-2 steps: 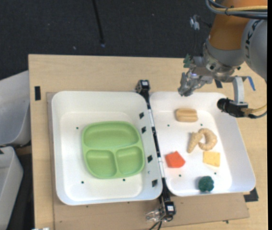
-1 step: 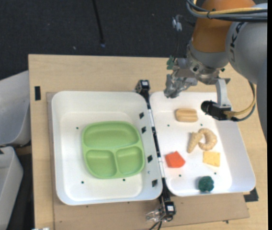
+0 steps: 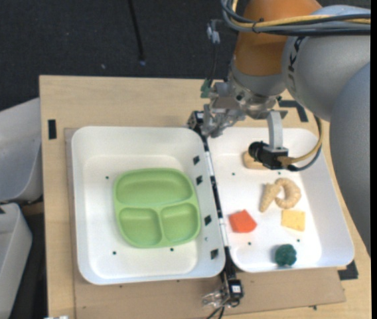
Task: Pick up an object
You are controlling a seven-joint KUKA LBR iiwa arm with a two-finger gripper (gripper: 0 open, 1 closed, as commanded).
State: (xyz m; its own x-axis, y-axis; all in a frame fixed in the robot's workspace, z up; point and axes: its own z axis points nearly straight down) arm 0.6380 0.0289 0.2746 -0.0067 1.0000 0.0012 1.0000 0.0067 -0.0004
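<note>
The right bin (image 3: 328, 244) holds a tan curved croissant-like piece (image 3: 280, 193), a yellow wedge (image 3: 293, 219), an orange-red block (image 3: 243, 221) and a dark green ball (image 3: 285, 254). My gripper (image 3: 206, 121) hangs over the far end of the divider between the two bins, up and to the left of these objects. Nothing shows in its grasp. The grey arm with its orange band (image 3: 268, 25) looms over the back of the right bin.
A light green compartment tray (image 3: 156, 207) lies in the middle of the left bin (image 3: 89, 244). The wooden bench (image 3: 56, 105) frames both bins. Some small hardware sits at the bench's front edge (image 3: 222, 296).
</note>
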